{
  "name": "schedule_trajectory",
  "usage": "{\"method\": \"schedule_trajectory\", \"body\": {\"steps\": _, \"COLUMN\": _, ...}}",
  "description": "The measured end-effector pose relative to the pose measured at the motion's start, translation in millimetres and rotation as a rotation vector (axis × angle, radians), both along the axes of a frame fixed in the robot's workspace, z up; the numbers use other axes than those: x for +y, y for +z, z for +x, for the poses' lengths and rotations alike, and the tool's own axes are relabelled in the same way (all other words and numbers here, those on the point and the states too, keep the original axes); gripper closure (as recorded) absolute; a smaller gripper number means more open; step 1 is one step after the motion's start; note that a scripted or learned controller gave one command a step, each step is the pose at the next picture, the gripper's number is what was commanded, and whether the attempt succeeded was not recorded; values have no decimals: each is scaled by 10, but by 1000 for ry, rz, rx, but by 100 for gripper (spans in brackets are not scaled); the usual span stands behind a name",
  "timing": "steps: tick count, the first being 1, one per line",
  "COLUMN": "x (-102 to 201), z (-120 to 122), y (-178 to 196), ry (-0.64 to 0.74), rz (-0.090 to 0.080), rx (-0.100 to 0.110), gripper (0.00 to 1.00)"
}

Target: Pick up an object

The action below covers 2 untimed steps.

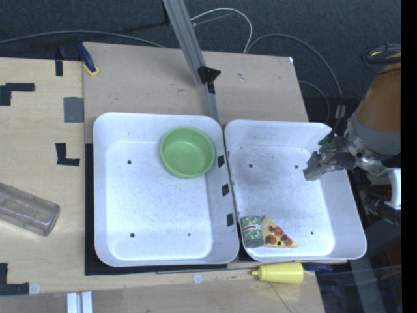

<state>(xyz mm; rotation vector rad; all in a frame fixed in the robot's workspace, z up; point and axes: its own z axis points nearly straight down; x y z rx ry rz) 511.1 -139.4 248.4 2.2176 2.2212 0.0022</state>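
A green bowl (187, 151) sits in the left bin (111, 194), near its back right corner. In the right bin (339, 227), at the front left, lie a small green-labelled packet (251, 231) and a pizza-slice toy (277, 235) side by side. My gripper (315, 168) hangs over the right bin's right side, well behind the pizza slice and far right of the bowl. Nothing shows between its fingers.
A yellow mustard bottle (281, 272) lies on the bench just in front of the right bin. A clear plastic cylinder (25, 208) rests at the far left. A grey pole (189, 34) slants in from the top toward the bins' divider.
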Motion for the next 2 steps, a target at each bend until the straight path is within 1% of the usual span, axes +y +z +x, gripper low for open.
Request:
{"method": "schedule_trajectory", "body": {"steps": 1, "x": 440, "z": 32, "y": -8, "ry": 4, "rz": 3, "rx": 4, "gripper": 100}}
{"method": "schedule_trajectory", "body": {"steps": 2, "x": 886, "z": 3, "y": -18, "ry": 4, "rz": 3, "rx": 5, "gripper": 100}}
